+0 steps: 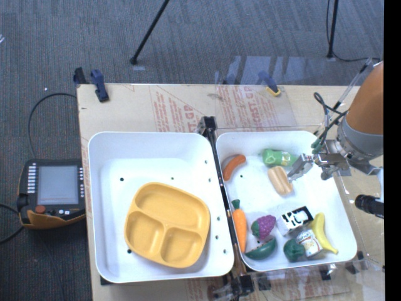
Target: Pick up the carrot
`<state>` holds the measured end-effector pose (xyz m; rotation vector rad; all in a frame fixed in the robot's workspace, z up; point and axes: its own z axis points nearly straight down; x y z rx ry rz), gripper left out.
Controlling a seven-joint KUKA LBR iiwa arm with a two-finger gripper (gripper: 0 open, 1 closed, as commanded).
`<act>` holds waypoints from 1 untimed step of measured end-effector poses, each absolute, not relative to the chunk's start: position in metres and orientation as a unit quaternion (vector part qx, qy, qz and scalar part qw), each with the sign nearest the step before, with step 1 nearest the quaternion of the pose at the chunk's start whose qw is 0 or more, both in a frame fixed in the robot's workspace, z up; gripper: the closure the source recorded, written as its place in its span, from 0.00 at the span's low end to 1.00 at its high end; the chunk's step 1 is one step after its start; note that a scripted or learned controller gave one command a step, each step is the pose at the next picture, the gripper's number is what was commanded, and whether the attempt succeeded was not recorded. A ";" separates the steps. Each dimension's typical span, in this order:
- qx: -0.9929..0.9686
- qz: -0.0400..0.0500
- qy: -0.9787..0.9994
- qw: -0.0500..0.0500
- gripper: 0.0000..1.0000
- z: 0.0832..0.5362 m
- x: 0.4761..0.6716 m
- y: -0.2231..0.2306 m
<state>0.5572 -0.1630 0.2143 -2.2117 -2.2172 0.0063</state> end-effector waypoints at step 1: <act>-0.648 0.002 -0.762 0.005 0.00 0.220 0.546 -0.088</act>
